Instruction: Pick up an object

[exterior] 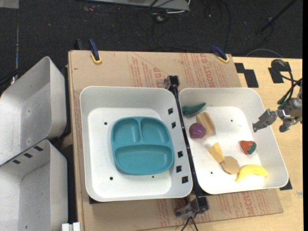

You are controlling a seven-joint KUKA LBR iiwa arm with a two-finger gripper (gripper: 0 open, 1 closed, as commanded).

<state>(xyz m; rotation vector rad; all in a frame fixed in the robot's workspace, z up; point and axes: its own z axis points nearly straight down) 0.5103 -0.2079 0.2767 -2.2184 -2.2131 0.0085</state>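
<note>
The right bin holds several toy foods: a teal pod, a tan block, a purple ball, a yellow wedge, a tan round piece, a yellow banana and a red strawberry. My gripper hovers over that bin's right rim, up and to the right of the strawberry. It is open, and nothing sits between its fingers.
A teal divided plate lies in the left bin. Both bins rest on a cardboard sheet. Two spare white bins stand off the bench at the left. Cables trail across the dark floor behind.
</note>
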